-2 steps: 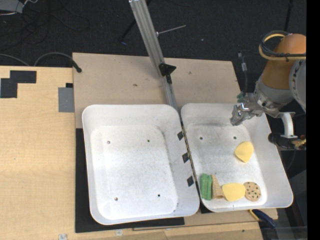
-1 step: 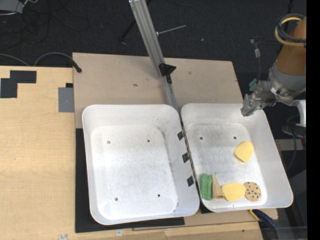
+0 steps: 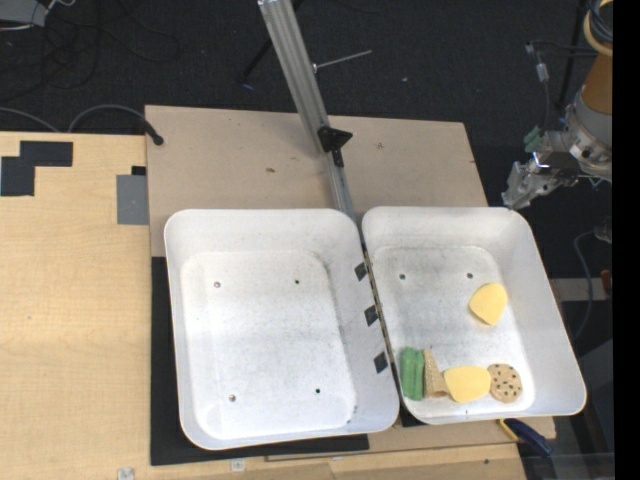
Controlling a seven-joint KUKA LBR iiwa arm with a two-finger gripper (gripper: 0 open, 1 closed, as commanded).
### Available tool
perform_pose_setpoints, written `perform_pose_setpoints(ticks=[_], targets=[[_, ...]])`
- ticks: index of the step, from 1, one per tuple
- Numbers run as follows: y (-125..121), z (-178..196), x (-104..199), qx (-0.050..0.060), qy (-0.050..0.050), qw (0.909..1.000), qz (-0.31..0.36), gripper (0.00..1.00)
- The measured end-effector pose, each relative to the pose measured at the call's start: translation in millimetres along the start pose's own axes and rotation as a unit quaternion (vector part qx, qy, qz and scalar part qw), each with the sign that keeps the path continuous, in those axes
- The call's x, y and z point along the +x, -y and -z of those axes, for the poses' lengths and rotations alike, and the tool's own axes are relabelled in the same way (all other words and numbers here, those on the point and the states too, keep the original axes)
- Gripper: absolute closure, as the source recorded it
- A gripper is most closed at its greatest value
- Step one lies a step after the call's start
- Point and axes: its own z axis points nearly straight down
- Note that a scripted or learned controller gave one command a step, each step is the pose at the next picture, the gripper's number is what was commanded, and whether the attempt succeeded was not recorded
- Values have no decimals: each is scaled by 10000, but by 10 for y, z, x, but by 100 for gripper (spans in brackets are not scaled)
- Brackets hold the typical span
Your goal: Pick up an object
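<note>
— Four small things lie in the right bin (image 3: 520, 230), all toward its near side: a green piece (image 3: 412, 373), a tan piece (image 3: 434, 373), a flat yellow piece (image 3: 466, 384) and a round cookie (image 3: 505, 382) with dark spots.

— Are they touching?

— The green piece stands against the bin's left wall, with the tan one pressed to its right. The flat yellow piece lies just beside the tan one, and the cookie sits at the yellow piece's right edge; whether they overlap is hard to tell. A fifth thing, a yellow wedge (image 3: 488, 303), rests well apart from that row, farther back and toward the right wall.

— Where is the hand?

— The hand (image 3: 527, 180) hangs outside the right bin, past its far right corner, well apart from every piece. Above it the arm (image 3: 596, 88) shows its orange band at the view's right edge.

— Is the hand clenched or released?

— That cannot be told; it is small and dark against the floor. Nothing is seen in it.

— What surrounds the bins?

— The left bin (image 3: 190, 238) sits alongside, joined to the right one by black clips. Both rest on a brown board (image 3: 250, 158) on the bench (image 3: 70, 298), and a slanted metal rail (image 3: 300, 78) rises behind them.
</note>
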Motion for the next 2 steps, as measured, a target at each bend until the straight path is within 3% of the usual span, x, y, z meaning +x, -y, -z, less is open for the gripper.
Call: perform_pose_setpoints(ticks=[2], targets=[[302, -95, 890, 50, -23, 10000, 14, 100]])
